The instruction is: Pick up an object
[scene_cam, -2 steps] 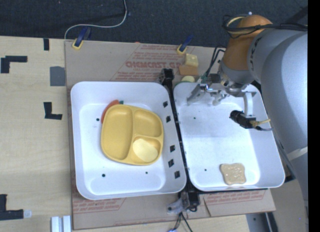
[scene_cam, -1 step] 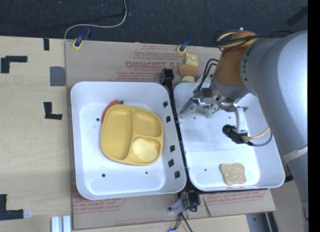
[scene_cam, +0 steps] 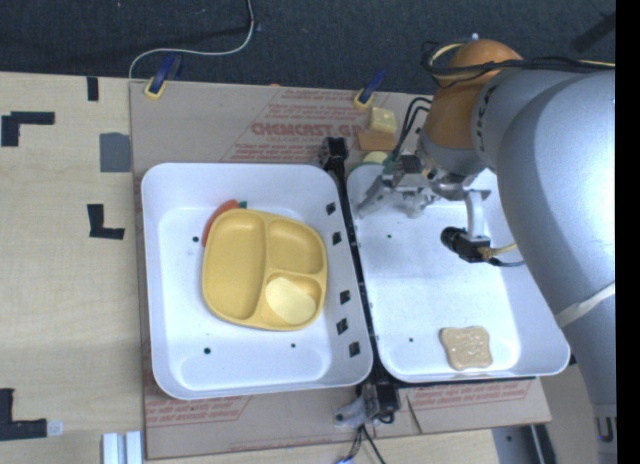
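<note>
A tan, toast-like piece [scene_cam: 466,347] lies flat in the right bin [scene_cam: 420,282], near its front right corner. In the left bin [scene_cam: 170,352] sits a yellow divided plate [scene_cam: 250,257] with a pale yellow round piece [scene_cam: 291,299] in its front right compartment. A red-orange object [scene_cam: 222,212] peeks out from under the plate's far left edge. My gripper [scene_cam: 395,190] hangs over the far left corner of the right bin, close to the wall between the bins and far from the toast piece.
A tan block [scene_cam: 378,124] and a small pale object [scene_cam: 373,159] rest just beyond the right bin's far edge. The arm's grey body [scene_cam: 560,172] covers the right bin's right side. Blue clips [scene_cam: 160,77] hold the cardboard base at the back.
</note>
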Controlling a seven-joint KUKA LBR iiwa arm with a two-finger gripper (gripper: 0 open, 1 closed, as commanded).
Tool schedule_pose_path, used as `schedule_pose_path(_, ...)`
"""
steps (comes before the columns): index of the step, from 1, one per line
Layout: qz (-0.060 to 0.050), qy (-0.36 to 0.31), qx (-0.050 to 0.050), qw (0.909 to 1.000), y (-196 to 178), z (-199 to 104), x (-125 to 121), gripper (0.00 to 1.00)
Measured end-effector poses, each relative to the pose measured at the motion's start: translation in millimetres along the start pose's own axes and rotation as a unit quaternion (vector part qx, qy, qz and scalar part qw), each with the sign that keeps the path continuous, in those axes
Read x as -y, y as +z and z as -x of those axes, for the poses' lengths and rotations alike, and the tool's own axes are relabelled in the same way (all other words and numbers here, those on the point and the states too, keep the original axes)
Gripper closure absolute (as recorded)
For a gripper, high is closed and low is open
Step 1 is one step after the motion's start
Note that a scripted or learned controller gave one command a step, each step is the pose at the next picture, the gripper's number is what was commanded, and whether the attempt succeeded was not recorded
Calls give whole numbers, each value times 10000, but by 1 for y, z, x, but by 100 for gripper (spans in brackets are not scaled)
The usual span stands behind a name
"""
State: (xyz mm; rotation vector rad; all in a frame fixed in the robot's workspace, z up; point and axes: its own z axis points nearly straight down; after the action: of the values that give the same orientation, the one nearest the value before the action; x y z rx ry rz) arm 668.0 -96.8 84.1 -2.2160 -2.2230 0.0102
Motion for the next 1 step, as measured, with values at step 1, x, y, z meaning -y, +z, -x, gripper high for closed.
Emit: schedule_pose_path(1, 23, 11, -7, 10000, 0, 2, 0, 0)
